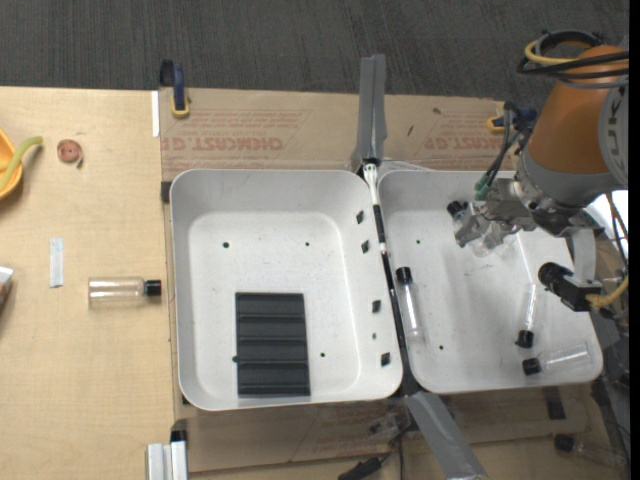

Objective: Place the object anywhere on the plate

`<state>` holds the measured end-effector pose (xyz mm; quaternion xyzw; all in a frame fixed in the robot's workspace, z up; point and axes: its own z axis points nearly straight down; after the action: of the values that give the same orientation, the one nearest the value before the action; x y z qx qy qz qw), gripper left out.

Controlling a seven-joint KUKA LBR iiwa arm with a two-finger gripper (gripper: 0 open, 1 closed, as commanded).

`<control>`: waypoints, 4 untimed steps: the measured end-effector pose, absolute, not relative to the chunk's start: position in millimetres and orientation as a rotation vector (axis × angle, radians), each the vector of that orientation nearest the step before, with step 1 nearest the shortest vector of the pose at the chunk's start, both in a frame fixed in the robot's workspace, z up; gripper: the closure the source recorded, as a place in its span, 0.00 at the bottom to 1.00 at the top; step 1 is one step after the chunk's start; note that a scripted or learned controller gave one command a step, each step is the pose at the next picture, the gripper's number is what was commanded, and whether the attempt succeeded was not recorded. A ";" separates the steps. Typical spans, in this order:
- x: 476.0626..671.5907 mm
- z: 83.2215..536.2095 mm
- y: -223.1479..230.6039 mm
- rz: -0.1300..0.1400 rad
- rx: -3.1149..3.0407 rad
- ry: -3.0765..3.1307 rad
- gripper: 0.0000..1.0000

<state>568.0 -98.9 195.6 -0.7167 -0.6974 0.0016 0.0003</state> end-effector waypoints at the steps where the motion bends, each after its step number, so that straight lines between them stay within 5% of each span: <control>1: 568.1 195.7 -98.9 0.005 -2.252 -2.190 0.00; 3: 659.0 205.6 -223.1 0.002 -1.911 -2.497 0.00; 4: 659.5 382.1 -222.2 0.002 -1.914 -2.493 0.00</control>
<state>659.5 -222.2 382.1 -0.6090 -0.7932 0.0007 -0.0008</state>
